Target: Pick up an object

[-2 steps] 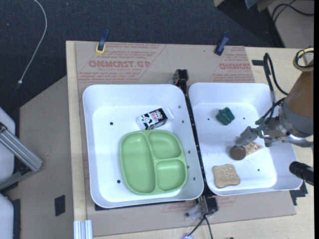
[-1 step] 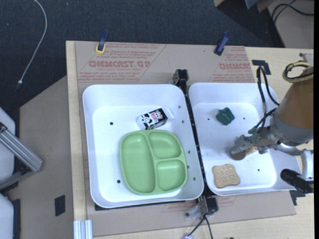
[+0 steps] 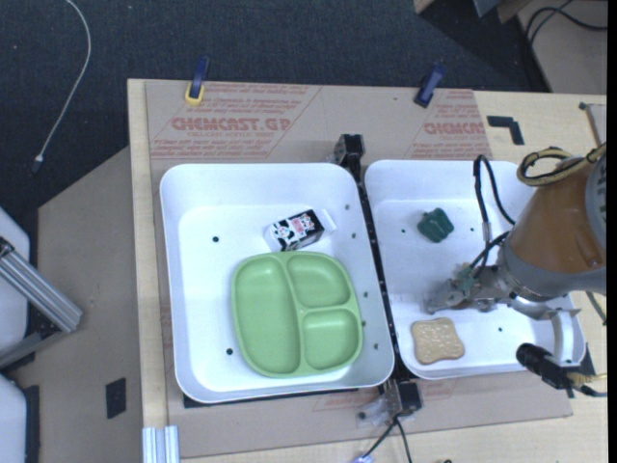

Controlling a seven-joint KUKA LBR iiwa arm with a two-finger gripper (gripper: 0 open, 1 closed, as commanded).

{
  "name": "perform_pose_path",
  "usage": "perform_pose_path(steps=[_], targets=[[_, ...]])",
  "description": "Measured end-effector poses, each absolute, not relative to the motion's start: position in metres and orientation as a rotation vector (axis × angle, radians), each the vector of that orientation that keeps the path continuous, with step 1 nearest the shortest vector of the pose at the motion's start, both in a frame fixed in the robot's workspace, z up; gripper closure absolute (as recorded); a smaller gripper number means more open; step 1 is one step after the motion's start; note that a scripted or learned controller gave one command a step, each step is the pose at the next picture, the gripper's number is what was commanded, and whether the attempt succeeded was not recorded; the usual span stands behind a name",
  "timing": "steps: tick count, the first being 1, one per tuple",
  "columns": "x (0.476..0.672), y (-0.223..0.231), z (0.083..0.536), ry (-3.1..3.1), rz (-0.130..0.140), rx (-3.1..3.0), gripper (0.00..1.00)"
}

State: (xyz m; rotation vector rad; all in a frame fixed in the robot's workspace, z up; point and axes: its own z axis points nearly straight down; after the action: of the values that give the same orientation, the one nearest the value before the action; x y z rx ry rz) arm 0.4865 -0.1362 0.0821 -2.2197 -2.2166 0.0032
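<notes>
Camera view has the grey two-finger gripper (image 3: 445, 298) low in the right shallow white bin (image 3: 405, 186), finger state impossible to tell, so I would centre it squarely over the flat tan toast-shaped piece (image 3: 437, 340) at its six o'clock before closing.

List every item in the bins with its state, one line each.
Green tray: flat in the left bin, right way up.
Milk carton: on its side, beside the tray's far edge.
Green block: loose in the right bin.
Toast: flat, near the right bin's front edge.
End effector: low in the right bin, above the toast.
</notes>
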Motion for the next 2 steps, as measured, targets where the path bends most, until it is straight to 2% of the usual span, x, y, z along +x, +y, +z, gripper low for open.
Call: perform_pose_path(steps=[1, 2], targets=[[0.487, -0.136, 0.095, -2.220, -0.001, -2.224, 1.00], [0.493, -0.134, 0.139, -2.226, -0.003, -2.223, 1.00]])
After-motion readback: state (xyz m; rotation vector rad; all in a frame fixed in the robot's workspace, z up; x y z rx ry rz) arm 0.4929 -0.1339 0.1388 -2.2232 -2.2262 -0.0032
